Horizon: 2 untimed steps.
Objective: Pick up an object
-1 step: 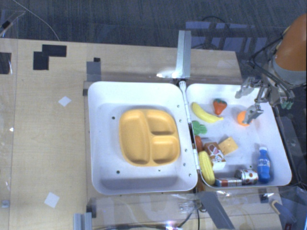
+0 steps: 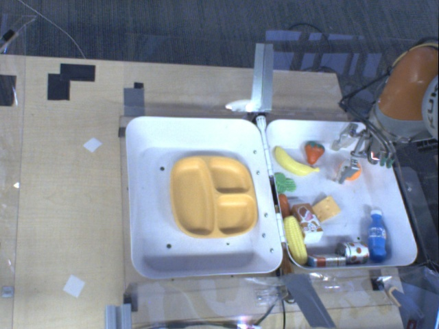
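My gripper (image 2: 344, 157) hangs over the upper right part of the right bin (image 2: 405, 218), its two fingers spread apart, so it is open. A small orange object (image 2: 352, 174) lies by the lower fingertip, and I see nothing held between the fingers. To the left of the gripper lie a red strawberry (image 2: 314, 152) and a yellow banana (image 2: 295, 161). Lower in the bin are a tan cracker (image 2: 327, 208), a corn cob (image 2: 295, 238), a blue bottle (image 2: 376, 235) and a can (image 2: 347, 253).
The left bin (image 2: 147, 184) holds a yellow divided plate (image 2: 212, 195). A green toy (image 2: 285, 182) and a small brown carton (image 2: 309, 220) sit near the divider between the bins. A metal post (image 2: 263, 77) stands behind the bins.
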Motion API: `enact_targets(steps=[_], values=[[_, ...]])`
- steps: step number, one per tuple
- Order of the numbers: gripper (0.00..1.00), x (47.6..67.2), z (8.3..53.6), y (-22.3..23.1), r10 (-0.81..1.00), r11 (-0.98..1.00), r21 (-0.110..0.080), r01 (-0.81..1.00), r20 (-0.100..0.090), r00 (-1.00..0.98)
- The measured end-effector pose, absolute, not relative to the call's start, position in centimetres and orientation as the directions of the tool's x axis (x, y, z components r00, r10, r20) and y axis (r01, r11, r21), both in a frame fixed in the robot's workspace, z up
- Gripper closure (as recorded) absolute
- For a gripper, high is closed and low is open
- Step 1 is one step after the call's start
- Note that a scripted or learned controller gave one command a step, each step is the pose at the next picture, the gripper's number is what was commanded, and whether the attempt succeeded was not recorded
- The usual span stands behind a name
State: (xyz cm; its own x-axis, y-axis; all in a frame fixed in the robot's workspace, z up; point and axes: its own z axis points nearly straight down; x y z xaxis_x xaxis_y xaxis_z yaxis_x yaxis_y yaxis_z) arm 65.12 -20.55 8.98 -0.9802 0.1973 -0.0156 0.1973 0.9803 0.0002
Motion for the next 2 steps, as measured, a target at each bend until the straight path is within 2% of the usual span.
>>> enact_targets(steps=[1, 2], values=[[0.00, 66.1, 8.8, -14.6, 0.454, 0.891, -0.004, 0.454, 0.006, -0.891], [0.00, 62.6, 8.9, -7.9, 0.536, 0.844, 0.008, 0.536, -0.008, -0.844]])
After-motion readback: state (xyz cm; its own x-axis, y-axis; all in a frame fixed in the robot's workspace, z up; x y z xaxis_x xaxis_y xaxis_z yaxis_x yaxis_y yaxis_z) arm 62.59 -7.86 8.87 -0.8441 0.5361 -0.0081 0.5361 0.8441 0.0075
